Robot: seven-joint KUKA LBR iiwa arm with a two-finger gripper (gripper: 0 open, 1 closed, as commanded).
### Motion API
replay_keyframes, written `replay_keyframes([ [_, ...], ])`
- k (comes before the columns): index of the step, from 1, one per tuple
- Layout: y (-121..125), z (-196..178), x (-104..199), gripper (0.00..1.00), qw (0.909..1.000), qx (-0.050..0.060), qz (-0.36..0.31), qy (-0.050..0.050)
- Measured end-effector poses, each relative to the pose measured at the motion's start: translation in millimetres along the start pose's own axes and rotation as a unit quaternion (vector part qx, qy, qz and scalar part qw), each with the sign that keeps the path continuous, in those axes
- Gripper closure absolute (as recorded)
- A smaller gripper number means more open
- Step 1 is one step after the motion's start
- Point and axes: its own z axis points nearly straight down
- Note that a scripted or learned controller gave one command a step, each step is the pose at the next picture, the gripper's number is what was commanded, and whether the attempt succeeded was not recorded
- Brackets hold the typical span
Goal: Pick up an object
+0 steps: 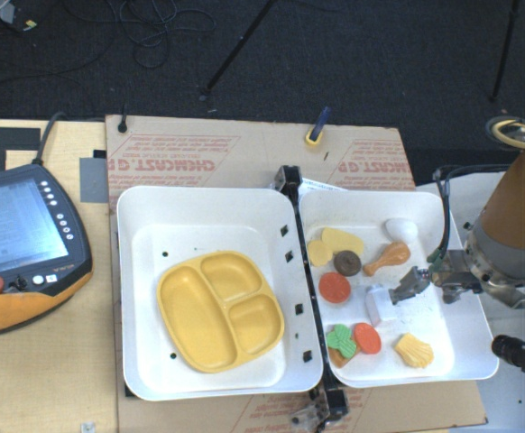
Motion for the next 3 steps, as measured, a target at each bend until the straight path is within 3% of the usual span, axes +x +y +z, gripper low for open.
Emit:
replay_keyframes([
  [1,-0.1,-9.8,-0.9,1.0,1.0,0.001,0.0,0.0],
  [2,-5.2,-19.9,17.9,1.0,1.0,-0.001,-0.001,0.0],
  [3,10.7,-0.4,42.3,1.0,1.0,0.001,-0.001,0.0],
])
